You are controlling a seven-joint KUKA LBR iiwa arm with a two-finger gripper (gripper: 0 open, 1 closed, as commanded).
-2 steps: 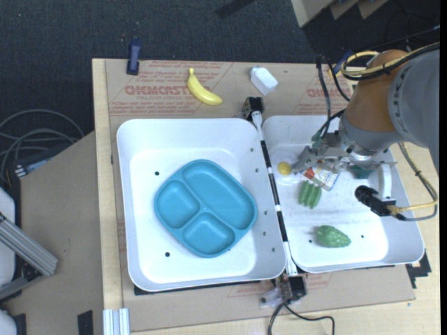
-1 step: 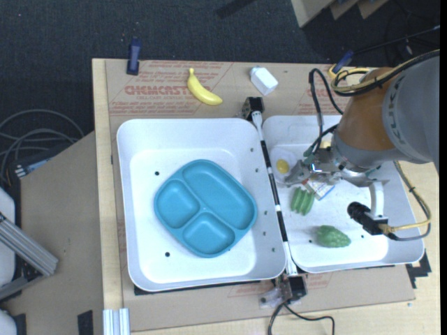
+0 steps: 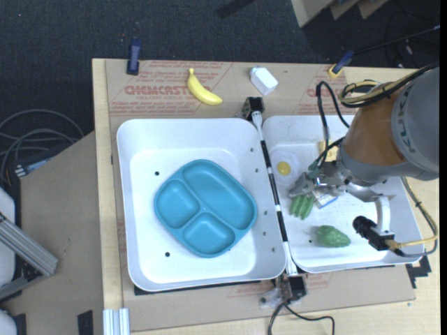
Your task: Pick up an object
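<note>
Judging from here, I put the pick at barely begun; my tool (image 3: pixel 312 189) sits low in the right bin (image 3: pixel 363 257), touching the green ridged piece (image 3: pixel 302 206); I cannot tell its grip; the green lump (image 3: pixel 331 236) lies at five o'clock, untouched.

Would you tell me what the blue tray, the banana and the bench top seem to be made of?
The blue tray: likely moulded plastic, smooth with a dull sheen, rounded compartments. The banana: probably a plastic toy, evenly bright yellow and unblemished, though real fruit can't be excluded. The bench top: cardboard by the look, matte tan with red printed lettering.
</note>
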